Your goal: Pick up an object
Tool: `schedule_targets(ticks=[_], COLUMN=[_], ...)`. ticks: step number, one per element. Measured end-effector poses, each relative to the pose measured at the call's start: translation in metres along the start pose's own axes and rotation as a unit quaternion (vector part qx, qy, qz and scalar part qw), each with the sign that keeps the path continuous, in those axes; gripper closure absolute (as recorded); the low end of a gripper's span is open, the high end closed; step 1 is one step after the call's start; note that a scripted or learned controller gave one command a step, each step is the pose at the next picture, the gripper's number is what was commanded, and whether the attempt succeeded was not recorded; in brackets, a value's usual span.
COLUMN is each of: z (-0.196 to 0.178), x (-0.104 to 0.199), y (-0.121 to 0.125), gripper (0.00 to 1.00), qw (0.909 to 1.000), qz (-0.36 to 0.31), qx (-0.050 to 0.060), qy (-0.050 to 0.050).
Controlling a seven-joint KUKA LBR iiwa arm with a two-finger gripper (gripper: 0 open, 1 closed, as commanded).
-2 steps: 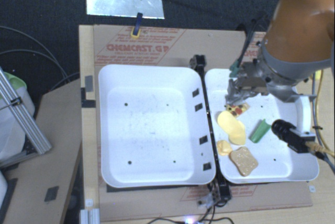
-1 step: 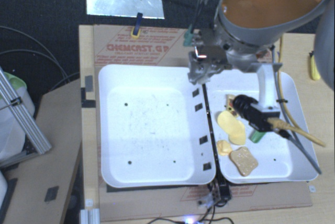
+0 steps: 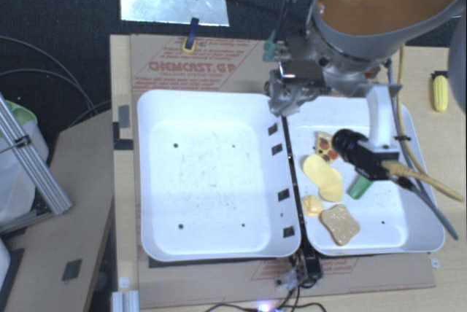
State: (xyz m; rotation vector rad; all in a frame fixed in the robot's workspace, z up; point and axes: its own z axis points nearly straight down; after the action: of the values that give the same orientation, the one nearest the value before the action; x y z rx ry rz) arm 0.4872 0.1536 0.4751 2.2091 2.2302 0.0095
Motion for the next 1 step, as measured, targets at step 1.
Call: schedule_targets(ticks=[1], z=[-0.0109], x=[0.0002], y=[0.0006], gripper=[1.00], qw=[1.0000], qz=[-0.003], qx=[-0.001], qy=[0.001])
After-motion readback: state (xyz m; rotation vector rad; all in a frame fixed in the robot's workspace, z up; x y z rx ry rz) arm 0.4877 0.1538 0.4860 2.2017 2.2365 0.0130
